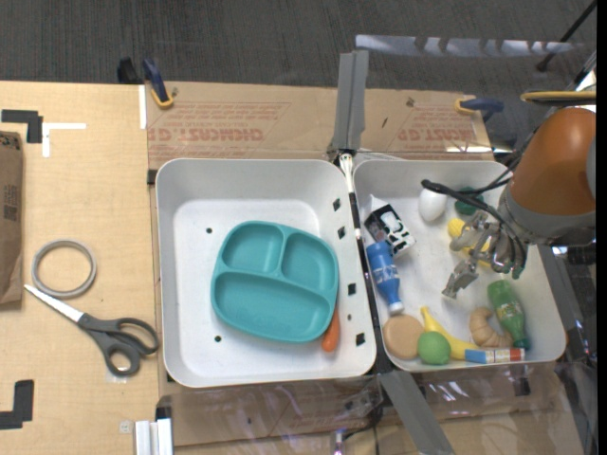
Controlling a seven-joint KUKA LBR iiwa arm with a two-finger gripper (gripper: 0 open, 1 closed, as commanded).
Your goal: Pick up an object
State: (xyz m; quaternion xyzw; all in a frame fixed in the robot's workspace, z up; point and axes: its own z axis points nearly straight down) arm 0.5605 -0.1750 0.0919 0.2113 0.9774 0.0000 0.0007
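My gripper (462,259) hangs over the middle of the right bin (555,344), open, with nothing between its fingers. Just above it lie a yellow piece (457,227) and a white egg-shaped object (433,205). To its left are a blue bottle (384,273) and a black-and-white item (387,226). Below and to the right lies a green bottle (509,313). Along the near wall sit a tan disc (403,335), a green ball (434,348), a yellow banana shape (444,330), a beige lump (485,325) and a marker (493,354).
The left bin (185,216) holds a teal divided plate (277,281) with an orange carrot (331,332) by its right corner. On the bench at left lie scissors (104,332), a tape roll (64,266) and a brown bag (9,216).
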